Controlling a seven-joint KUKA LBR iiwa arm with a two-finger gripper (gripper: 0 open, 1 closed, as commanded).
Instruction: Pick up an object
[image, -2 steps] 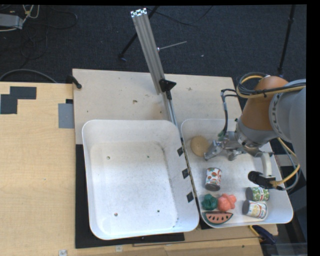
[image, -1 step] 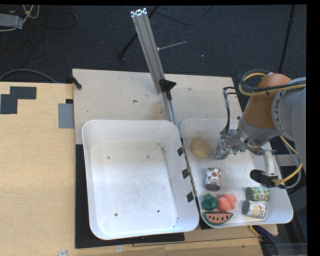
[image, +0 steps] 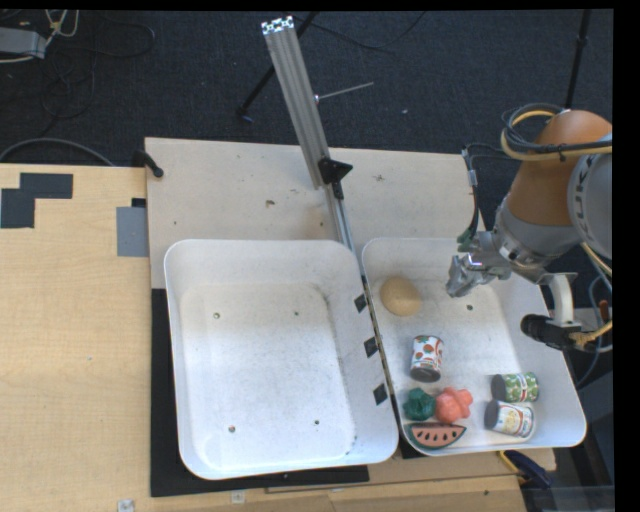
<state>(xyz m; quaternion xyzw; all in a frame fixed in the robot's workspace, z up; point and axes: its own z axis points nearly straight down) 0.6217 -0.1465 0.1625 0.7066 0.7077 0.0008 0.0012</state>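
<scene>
While the gripper (image: 462, 278) hovers beside it, the potato (image: 401, 297) lies rounded, without clear long axis.

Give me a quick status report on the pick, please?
Gripper over right bin, nothing seen between fingers. Nearest object: tan ball, just left of it, untouched. Cans and toy foods lie at the bin's near end, apart from the ball.

Pale counter (image: 230, 200) under two white bins, left bin (image: 260, 360), right bin (image: 500, 320), slanted aluminium bar (image: 300, 100) above them, wooden board (image: 70, 340) at left, dark carpet floor (image: 150, 80) with cables
</scene>
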